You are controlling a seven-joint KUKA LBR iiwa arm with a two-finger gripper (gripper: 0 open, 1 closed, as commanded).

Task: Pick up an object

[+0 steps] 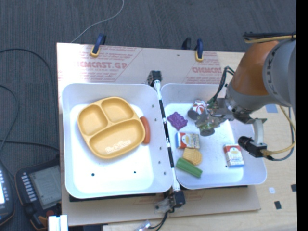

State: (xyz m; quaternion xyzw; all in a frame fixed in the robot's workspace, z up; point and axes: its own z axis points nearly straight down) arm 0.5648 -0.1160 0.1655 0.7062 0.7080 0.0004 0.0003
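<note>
My gripper (pixel 208 123) hangs low over the middle of the right bin (pixel 250 177). A red and white rounded object (pixel 197 108) lies just to its upper left, touching or nearly touching it. A purple piece (pixel 177 120) lies further left by the divider. Below the gripper sit a small red and white carton (pixel 187 140), a yellow waffle-like piece (pixel 192 155) and a green block (pixel 188 168). A red and white box (pixel 234 156) lies at the lower right.
The left bin (pixel 82 177) bears a yellow divided plate (pixel 111 126) with an orange-red sausage (pixel 146 129) along its right side. The arm's grey and orange body (pixel 262 76) covers the right bin's upper right corner.
</note>
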